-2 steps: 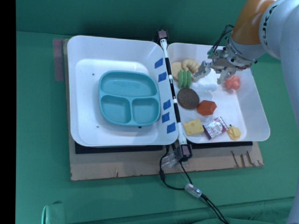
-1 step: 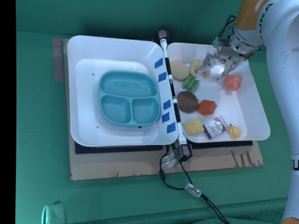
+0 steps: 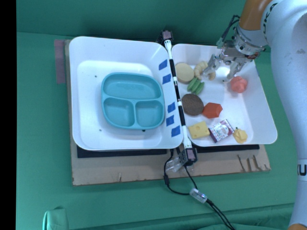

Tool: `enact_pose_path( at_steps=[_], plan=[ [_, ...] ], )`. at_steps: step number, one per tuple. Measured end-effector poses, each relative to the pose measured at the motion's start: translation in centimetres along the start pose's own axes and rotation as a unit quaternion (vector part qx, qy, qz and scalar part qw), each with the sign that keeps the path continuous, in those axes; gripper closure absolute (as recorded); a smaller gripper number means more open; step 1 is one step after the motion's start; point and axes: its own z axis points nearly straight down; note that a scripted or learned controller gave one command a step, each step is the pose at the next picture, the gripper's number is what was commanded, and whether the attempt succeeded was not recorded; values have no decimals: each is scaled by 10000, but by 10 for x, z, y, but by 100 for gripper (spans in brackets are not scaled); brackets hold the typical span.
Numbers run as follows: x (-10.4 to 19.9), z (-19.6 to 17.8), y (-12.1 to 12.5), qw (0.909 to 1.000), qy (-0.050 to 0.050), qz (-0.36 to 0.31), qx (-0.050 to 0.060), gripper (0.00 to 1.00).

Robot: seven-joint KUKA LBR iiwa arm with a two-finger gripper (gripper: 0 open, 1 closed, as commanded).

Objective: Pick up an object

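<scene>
1. End effector hangs over the far end of the right bin, fingers spread apart with nothing between them.
2. Pink toy sits just right of it on the bin floor, yellow curly piece just left.
3. Teal divided tray sits in the left bin.

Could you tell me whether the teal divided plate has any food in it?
Empty: all three compartments of the teal plate show bare teal.

Toy food beside teal tray
</scene>
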Motion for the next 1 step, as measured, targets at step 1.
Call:
enact_pose_path(
  at_steps=[1],
  plan=[
    [2, 0, 0, 10000, -16, 20, 5, 0]
  ],
)
